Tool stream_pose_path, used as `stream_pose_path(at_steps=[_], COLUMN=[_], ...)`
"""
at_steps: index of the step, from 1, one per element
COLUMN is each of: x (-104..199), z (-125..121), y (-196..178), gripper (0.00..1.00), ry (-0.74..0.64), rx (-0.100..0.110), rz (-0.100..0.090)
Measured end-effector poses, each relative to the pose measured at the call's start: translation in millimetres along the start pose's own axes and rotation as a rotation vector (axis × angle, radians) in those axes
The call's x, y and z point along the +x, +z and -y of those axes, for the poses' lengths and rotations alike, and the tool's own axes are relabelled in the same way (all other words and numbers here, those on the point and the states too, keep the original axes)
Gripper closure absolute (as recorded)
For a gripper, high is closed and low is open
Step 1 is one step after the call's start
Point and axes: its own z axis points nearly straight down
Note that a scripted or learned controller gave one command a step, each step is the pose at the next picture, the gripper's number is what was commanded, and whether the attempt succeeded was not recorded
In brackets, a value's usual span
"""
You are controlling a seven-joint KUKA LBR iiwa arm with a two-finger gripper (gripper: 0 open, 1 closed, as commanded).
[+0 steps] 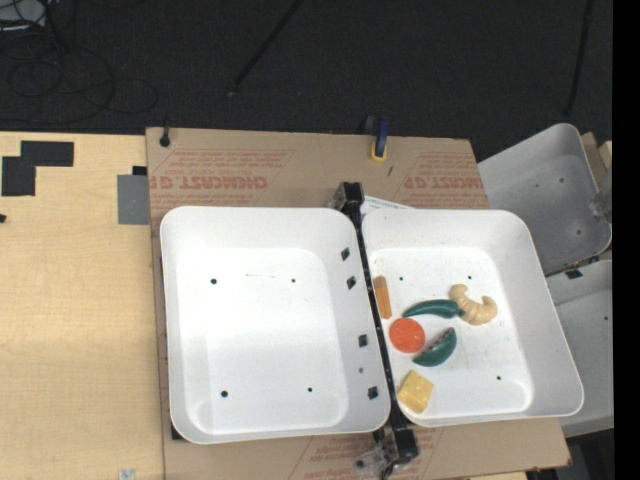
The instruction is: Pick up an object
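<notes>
Right bin (pixel 545 298): orange stick (pixel 382 296) lies lengthwise along its left wall; red ball (pixel 406 335), teal crescent (pixel 432 310), cream curl (pixel 474 306) crowd beside; yellow block (pixel 416 392) near its front-left corner.

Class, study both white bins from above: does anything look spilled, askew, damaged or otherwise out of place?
Nothing stands out. The small items, an orange round piece, two dark green curved pieces, a tan knobbly piece, a yellow block and an orange stick, all lie loosely clustered inside the right white bin, none over its rim.
</notes>
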Motion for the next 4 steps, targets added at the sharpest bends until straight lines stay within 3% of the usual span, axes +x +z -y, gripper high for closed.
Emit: stream_pose_path(at_steps=[1, 2, 4], x=[69.1, -40.0, 96.1], z=[-0.3, 1.8, -0.1], y=[-4.4, -3.8, -4.0], gripper=[1.00, 1.00, 1.00], ry=[-0.002, 0.015, -0.002], rx=[0.001, 0.002, 0.004], rz=[0.000, 0.004, -0.001])
